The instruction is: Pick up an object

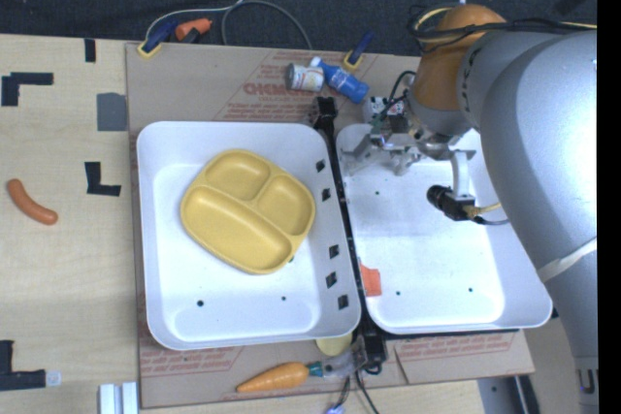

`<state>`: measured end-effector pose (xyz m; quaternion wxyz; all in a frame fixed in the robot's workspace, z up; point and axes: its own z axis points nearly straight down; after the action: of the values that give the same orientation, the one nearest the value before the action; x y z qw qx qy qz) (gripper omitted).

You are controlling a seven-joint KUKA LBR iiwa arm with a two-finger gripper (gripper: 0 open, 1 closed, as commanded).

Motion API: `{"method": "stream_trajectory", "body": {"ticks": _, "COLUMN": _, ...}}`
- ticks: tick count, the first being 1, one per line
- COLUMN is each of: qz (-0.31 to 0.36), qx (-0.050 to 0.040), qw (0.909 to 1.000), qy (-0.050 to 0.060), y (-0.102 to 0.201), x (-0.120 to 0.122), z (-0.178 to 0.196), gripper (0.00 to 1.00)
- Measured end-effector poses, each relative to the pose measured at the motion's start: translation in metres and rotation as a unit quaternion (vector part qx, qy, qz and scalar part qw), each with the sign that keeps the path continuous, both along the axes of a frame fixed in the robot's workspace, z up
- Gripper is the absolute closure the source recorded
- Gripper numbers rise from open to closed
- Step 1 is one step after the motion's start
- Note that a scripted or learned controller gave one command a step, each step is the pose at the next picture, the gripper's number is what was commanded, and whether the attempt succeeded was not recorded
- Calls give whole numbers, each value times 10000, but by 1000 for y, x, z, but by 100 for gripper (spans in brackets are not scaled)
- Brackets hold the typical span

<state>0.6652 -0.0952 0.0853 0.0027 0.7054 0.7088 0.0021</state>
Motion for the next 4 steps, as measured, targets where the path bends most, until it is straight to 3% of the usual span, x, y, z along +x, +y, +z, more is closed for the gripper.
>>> {"method": "stream_trajectory", "body": {"ticks": 1, "qz": -21, "qx": -8, "qw": 10000, "qy": 15, "y": 0, "x": -29, "z": 1, "gripper": 0}}
{"method": "stream_trajectory", "body": {"ticks": 2, "qz": -9, "qx": 3, "qw": 10000, "qy": 25, "y": -3, "x": 5, "z": 0, "gripper": 0}}
{"method": "stream_trajectory", "body": {"ticks": 3, "qz": -21, "qx": -7, "qw": 10000, "qy": 17, "y": 0, "x": -27, "z": 1, "gripper": 0}}
{"method": "stream_trajectory", "body": {"ticks": 4, "qz": -13, "qx": 5, "qw": 10000, "qy": 24, "y": -13, "x": 5, "z": 0, "gripper": 0}}
